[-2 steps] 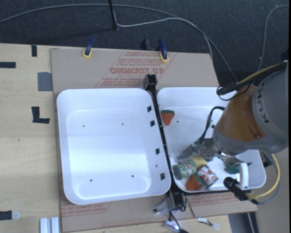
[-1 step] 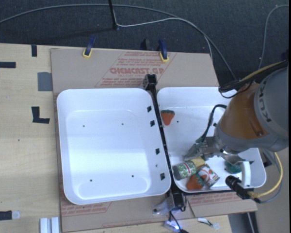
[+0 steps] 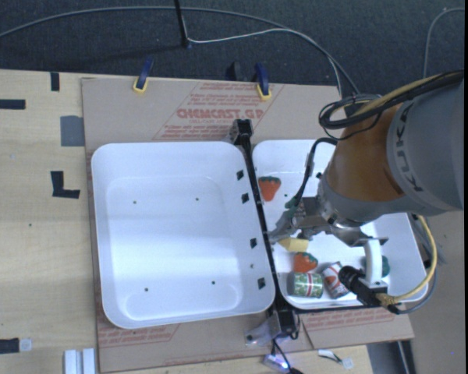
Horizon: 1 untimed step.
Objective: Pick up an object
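Reaching in from the right, the arm hangs over the right bin, with the gripper low near the bin's left wall. Whether it is wide or narrow, I cannot tell. A yellow piece lies just below it, then a red piece and a green-and-white can on its side. A strawberry lies further up. The left bin is white. Both bins stand on cardboard over a wooden bench.

2 bins side by side; strawberry and can in the right one.
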{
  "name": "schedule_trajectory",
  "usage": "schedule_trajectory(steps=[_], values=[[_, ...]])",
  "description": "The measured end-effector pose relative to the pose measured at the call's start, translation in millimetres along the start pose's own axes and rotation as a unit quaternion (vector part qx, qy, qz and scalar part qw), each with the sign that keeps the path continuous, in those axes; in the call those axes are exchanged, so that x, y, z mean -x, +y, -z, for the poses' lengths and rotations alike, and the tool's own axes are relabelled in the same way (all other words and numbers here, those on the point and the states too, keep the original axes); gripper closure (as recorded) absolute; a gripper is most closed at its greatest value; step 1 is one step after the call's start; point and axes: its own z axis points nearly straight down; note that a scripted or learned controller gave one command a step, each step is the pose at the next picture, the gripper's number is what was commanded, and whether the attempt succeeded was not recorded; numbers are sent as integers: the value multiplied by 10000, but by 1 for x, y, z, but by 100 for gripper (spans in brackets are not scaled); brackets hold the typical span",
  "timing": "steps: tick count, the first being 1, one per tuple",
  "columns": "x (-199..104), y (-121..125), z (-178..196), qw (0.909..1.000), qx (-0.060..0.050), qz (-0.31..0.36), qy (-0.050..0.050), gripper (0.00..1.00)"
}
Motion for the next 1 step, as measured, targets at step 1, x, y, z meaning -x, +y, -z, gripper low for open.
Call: schedule_trajectory(steps=[1], values=[[-63, 29, 7, 10000, -36, -18, -8, 100]])
